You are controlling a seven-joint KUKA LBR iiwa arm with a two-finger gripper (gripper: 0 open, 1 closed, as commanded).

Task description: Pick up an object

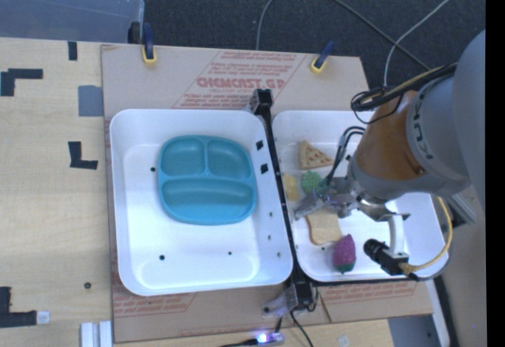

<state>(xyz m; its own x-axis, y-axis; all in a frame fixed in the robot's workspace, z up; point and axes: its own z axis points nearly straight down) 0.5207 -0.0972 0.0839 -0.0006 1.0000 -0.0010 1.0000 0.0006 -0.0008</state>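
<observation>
Cardboard-covered worktop (237, 81) with two white bins; end effector (319, 202) low in right bin (426, 259), finger state impossible to tell, green toy (312, 180) just above, bread slice (323, 229) just below.

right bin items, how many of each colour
tan pizza slice: 1
tan bread slice: 1
green piece: 1
yellow piece: 1
purple piece: 1
total: 5 showing; the arm may hide more
</observation>
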